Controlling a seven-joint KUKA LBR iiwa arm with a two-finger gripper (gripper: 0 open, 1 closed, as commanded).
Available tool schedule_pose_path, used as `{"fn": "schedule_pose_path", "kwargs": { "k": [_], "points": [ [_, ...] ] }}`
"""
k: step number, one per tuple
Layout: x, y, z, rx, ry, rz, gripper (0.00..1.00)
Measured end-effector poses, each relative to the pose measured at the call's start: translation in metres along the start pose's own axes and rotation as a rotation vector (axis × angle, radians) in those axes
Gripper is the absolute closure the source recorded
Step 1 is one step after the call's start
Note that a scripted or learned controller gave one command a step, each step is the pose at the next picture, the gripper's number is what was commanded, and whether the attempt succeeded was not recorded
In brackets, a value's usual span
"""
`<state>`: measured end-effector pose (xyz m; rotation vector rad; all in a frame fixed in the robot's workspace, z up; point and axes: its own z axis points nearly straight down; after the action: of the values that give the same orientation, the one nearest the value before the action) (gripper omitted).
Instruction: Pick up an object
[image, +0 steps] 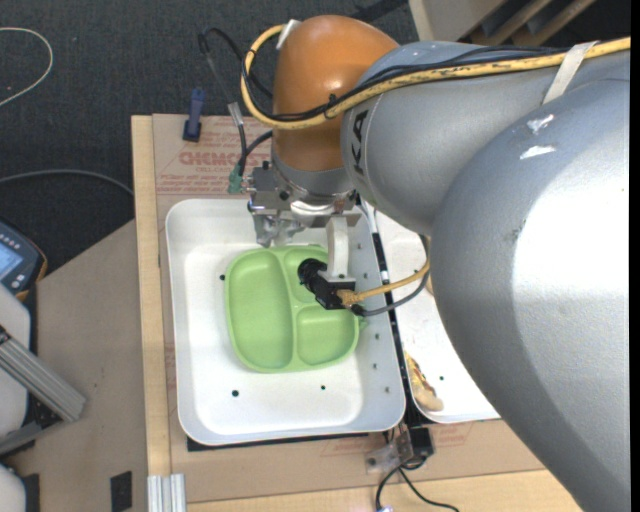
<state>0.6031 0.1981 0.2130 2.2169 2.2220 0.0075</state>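
Red print on the cardboard sheet (205, 160) under the bins, too blurred to read

grey arm (520, 200), rounded orange band (325, 75), yellow and black cables looped around it.

One fixed camera is looking down at a slant on my bench (150, 300), sitting close above my arm (520, 200).

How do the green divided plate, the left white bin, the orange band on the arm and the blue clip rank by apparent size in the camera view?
1. left white bin
2. green divided plate; the orange band looks similar, but is nearer the camera, so unranked
3. blue clip
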Motion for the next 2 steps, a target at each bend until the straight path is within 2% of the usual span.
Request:
{"fn": "schedule_pose_path", "kwargs": {
  "k": [1,2],
  "points": [
    [0.026,-0.107,-0.068,0.009,0.002,-0.005,1.00],
    [0.027,-0.088,-0.333,-0.014,0.007,0.000,1.00]
  ]
}}
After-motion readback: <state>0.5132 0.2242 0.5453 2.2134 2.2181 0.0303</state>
